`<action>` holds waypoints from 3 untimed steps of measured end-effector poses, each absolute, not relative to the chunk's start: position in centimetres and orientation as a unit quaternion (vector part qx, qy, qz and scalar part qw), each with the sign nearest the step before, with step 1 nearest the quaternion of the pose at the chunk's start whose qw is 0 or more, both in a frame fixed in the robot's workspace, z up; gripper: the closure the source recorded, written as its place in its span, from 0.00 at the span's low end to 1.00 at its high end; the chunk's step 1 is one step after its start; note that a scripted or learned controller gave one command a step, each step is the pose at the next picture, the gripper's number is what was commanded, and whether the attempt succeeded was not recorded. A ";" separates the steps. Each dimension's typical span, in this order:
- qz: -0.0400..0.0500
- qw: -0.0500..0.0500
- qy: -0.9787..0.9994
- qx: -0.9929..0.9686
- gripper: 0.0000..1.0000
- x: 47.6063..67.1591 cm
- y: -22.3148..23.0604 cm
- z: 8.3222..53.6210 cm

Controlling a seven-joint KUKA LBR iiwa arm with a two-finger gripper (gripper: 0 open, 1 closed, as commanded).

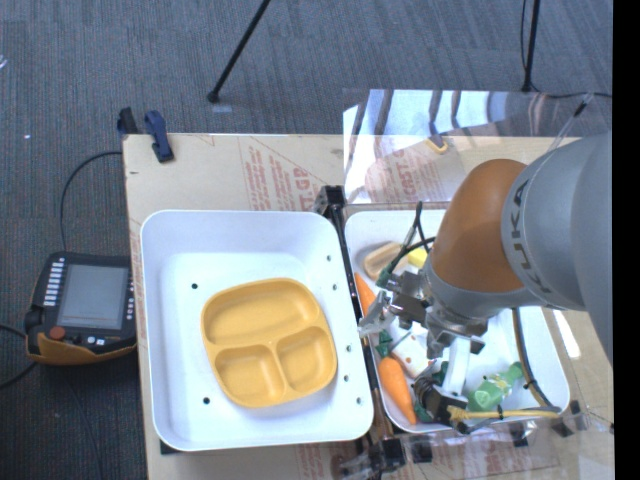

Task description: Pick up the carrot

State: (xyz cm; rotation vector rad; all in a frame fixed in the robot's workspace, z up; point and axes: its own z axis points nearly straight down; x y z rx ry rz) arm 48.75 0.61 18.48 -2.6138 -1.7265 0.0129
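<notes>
Lying by the right bin's left wall, the carrot is crowded. The claw's state cannot be told.

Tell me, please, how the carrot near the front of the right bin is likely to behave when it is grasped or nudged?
The carrot looks solid and tapered, so it probably stays stiff when lifted. Its rounded, smooth-looking surface suggests it may roll or slip if pushed sideways. It lies close to the left wall of the right bin, which may hinder a grasp there.

arm hides right bin contents
</notes>
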 end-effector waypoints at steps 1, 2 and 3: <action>0.004 0.002 -0.241 -0.971 0.00 53.8 -5.4 18.5; 0.005 0.004 -0.323 -0.946 0.00 48.1 2.6 18.5; 0.009 0.006 -0.322 -0.947 1.00 48.1 2.5 19.2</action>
